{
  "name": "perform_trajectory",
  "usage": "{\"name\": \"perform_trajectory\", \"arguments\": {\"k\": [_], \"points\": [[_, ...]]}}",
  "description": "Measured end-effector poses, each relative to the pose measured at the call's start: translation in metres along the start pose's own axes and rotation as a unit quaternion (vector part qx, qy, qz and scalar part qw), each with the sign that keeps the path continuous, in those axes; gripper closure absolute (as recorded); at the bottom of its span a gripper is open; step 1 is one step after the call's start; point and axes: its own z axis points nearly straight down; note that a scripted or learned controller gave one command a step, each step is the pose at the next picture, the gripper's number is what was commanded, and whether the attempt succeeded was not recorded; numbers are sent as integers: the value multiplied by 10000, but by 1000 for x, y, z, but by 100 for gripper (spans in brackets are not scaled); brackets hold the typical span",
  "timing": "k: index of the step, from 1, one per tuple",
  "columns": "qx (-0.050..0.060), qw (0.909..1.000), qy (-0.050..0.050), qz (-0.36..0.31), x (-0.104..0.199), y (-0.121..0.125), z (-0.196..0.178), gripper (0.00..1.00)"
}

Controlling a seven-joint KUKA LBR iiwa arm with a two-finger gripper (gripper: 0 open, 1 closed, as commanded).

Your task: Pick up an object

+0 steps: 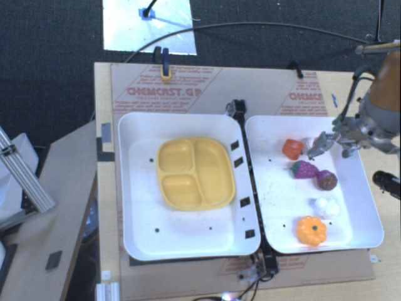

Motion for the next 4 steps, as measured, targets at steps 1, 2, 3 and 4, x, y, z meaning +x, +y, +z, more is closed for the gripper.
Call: {"name": "perform_trajectory", "arguments": {"k": [1,2,3,4], "points": [[-63,10000,-10,-14,0,2,-7,0],[-46,10000,-7,-3,-4,-3,52,0],[-49,10000,-5,-5,2,1,96,0],[-54,10000,-7,-2,2,2,146,0]]}}
